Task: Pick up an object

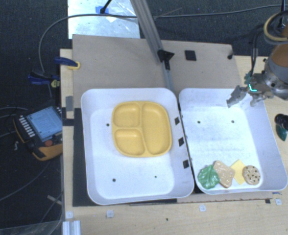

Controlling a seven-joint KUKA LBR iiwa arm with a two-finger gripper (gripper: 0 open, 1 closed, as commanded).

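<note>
**Four toy foods bunched in near corner of right bin; claw well off target**

Nearest the camera, four small play-food pieces lie clustered at the front edge of the right bin [261, 131]: a green leaf [208, 176], a tan bread-shaped slice [224, 173], a yellow cheese wedge [238, 170] and a round speckled cookie [251, 175]. All are flat and low. The leaf and bread touch or overlap; the cheese sits tucked between bread and cookie, partly covered. The cookie lies closest to the bin's sloped wall.

The gripper [245, 97] hangs over the far right corner of the same bin, well apart from the cluster. Its two fingers appear spread moderately, with nothing between them.

The left bin [95, 146] carries a yellow three-compartment plate [141, 129], lying flat and isolated.

Risks, as judged:
- Crowding. A descent onto any one piece is likely to land a finger on its neighbour, pushing pieces aside or pinching two at once.
- Flatness. The pieces offer little height to close on; fingers may skid over the top and come up bare.
- Wall proximity. The front rim and corner leave little room for a finger beside the cookie; contact with the wall could halt or deflect the approach.
- The plate's breadth probably exceeds the finger spread unless taken by its rim.
</note>
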